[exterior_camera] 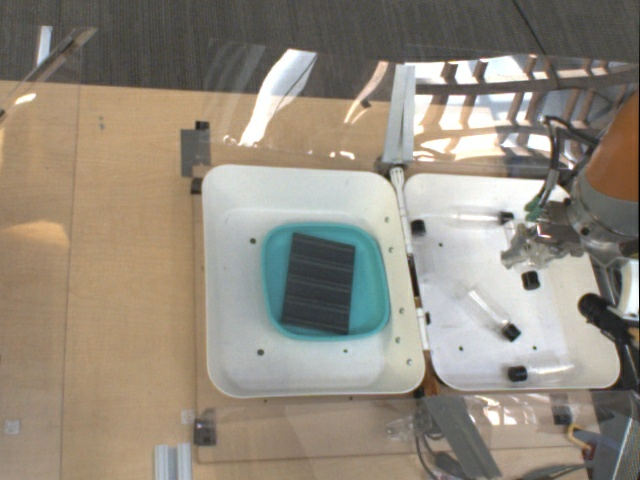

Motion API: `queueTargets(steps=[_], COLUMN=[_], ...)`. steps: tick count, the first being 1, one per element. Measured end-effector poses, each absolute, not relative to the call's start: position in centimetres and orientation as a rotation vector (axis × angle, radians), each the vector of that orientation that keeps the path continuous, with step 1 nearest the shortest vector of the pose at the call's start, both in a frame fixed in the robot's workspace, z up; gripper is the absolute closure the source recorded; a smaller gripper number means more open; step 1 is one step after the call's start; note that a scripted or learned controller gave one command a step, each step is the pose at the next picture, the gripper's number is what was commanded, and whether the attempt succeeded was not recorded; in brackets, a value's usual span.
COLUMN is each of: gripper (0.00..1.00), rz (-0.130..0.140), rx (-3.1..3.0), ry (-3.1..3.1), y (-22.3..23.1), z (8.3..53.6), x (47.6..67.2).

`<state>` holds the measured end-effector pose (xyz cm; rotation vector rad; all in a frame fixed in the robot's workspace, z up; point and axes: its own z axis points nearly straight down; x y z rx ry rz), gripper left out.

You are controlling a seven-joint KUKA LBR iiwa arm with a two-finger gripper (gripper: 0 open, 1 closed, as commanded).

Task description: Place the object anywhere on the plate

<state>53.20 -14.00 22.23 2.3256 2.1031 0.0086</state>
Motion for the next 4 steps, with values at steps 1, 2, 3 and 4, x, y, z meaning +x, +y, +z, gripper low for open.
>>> queueTargets(steps=[1,2,3,4], gripper=[1.00,1.00,1.00,0.00], rz=[0.005,0.006,0.007,0.007], rx=[2.274,2.002,1.834,1.834], ry=[2.164,2.417,2.546,2.545], y=[-5.4,0.3,8.5,8.5], z=[18.4,18.8,18.5,18.5], x=[51.9,57.3,57.8,57.8])
